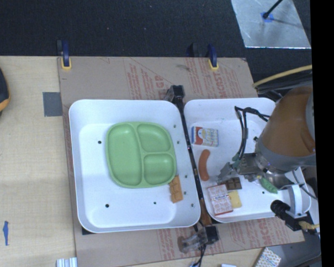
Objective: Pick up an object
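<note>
Brown cardboard covers the bench under two white bins. Near the right bin's [224, 106] front edge the gripper [230, 171] hovers over a small brown block [233, 183]; whether it grips, I cannot tell. I judge the block light and stiff, best pinched across its short sides.

Bench clutter around the bins

A cardboard sheet [126, 76] is spread beneath the gripper [233, 171]. A blue clamp [211, 56] is fixed above the gripper in the view, and a grey tape patch [52, 103] is stuck far to its view-left.
</note>
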Robot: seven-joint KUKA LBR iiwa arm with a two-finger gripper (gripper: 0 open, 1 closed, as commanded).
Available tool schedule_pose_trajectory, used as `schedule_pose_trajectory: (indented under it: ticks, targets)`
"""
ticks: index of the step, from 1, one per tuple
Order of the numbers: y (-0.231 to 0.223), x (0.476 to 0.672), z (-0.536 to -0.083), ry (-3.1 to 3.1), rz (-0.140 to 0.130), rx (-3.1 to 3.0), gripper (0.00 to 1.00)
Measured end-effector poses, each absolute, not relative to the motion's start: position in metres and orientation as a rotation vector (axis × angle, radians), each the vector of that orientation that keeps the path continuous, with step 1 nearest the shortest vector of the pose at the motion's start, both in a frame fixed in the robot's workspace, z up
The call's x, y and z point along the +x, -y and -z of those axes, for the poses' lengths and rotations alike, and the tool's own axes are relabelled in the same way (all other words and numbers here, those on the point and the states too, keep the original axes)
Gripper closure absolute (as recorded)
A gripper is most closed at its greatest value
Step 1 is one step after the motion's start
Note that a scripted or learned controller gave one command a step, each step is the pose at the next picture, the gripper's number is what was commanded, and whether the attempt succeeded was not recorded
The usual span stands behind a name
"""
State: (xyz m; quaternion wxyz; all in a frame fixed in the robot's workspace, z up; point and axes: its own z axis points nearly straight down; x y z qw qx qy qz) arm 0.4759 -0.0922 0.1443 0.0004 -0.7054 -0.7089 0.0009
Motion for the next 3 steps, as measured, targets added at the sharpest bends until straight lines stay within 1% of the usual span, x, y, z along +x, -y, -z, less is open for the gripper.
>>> schedule_pose_trajectory:
  ticks: [1, 2, 3]
  targets:
    - [0.102, 0.491, -0.089, 2.223, -0.008, -2.211, 0.0]
    - [0.103, 0.491, -0.102, 2.226, -0.007, -2.211, 1.0]
    - [0.043, 0.599, -0.198, 2.244, 0.017, -2.213, 1.0]
